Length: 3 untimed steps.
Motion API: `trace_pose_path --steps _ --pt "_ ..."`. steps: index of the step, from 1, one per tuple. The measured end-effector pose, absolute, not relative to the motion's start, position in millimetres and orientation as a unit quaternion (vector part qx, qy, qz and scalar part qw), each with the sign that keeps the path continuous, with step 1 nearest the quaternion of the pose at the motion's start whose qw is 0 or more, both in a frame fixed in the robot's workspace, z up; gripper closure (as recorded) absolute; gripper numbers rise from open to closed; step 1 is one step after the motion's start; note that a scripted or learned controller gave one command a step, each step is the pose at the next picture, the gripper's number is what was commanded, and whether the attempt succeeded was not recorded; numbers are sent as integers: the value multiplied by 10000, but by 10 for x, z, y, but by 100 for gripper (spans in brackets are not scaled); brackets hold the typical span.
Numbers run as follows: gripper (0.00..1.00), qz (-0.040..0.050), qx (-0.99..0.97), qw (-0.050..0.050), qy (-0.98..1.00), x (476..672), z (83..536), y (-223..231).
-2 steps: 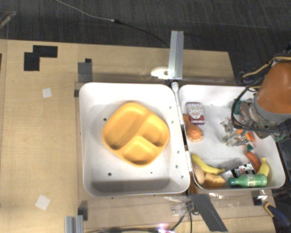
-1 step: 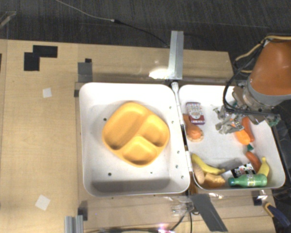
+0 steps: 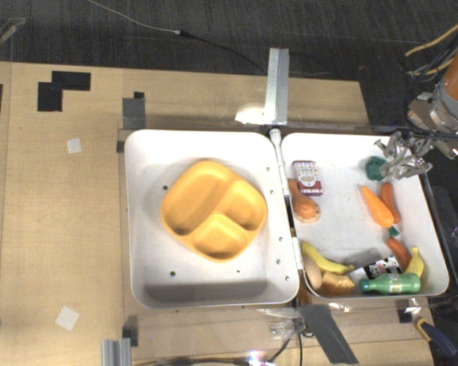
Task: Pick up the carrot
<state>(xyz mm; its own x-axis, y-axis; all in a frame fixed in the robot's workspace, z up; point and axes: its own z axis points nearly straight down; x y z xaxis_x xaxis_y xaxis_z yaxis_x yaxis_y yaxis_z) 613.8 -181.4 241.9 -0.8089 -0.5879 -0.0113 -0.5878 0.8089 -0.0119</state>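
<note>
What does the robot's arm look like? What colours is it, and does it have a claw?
The arm comes in at the right edge. It is grey, with an orange band above the wrist. Yellow and dark cables loop beside it near the top corner. At its end sits the gripper, a small claw of shiny silver metal with thin, spiky-looking parts.

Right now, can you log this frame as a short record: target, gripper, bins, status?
target: carrot, lying in right bin, toward its right side
gripper: above right bin's upper right corner, up from carrot, nothing between fingers
left bin: holds yellow divided plate
near carrot: teal item, second orange piece
status: carrot not yet picked
</note>
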Motion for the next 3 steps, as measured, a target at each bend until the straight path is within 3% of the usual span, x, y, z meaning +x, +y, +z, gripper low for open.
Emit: trace_pose_path --steps 1,3 --pt "100 -14 -2831 39 9591 5500 943 -2060" --pt "100 -45 -2885 128 9574 5569 1195 -2018"
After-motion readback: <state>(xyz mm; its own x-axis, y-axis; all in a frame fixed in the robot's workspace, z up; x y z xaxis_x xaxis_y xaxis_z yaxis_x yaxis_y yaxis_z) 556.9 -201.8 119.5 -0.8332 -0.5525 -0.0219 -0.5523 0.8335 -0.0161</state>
